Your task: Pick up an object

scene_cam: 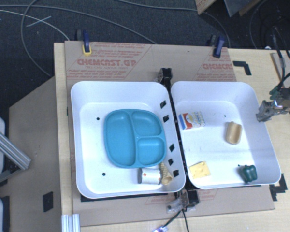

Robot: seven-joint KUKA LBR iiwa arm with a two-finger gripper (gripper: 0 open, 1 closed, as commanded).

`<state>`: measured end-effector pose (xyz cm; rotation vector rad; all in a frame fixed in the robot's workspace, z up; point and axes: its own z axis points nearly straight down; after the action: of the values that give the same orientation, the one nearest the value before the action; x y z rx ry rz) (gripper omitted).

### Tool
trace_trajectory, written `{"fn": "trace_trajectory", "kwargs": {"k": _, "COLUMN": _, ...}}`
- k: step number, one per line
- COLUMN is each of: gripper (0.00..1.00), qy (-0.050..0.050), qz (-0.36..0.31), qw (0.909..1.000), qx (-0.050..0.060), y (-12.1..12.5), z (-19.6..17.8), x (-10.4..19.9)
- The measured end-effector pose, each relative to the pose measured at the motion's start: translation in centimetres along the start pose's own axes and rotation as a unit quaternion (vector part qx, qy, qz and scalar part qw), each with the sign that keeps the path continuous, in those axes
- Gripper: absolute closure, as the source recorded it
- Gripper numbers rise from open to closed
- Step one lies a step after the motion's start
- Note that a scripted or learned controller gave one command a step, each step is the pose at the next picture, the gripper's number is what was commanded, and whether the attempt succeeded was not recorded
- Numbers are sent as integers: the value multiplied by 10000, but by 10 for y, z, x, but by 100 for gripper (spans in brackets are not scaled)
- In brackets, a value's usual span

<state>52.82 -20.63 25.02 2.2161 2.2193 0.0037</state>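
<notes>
The claw [269,109] hangs beside the right bin's [261,110] outer rim, whether open or closed I cannot tell, well apart from the tan cylinder [233,132] inside.

I see bright, even overhead light; the white bins [212,88] nearly wash out, shadows stay faint, the dark floor [29,42] loses detail, and everything looks slightly soft and grainy.

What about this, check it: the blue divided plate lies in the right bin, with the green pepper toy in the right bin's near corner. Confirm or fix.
One thing is wrong: the camera view shows the blue divided plate in the left bin, not the right bin. The green pepper toy does lie in the right bin's near corner.
</notes>
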Motion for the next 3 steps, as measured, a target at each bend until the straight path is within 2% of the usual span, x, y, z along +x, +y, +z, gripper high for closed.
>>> {"fn": "trace_trajectory", "kwargs": {"k": 2, "gripper": 100, "qy": 23, "qz": -22, "qw": 10000, "qx": 30, "y": 18, "z": 13, "x": 97}}
{"fn": "trace_trajectory", "kwargs": {"k": 3, "gripper": 100, "qy": 21, "qz": -25, "qw": 10000, "qx": 25, "y": 29, "z": 15, "x": 158}}
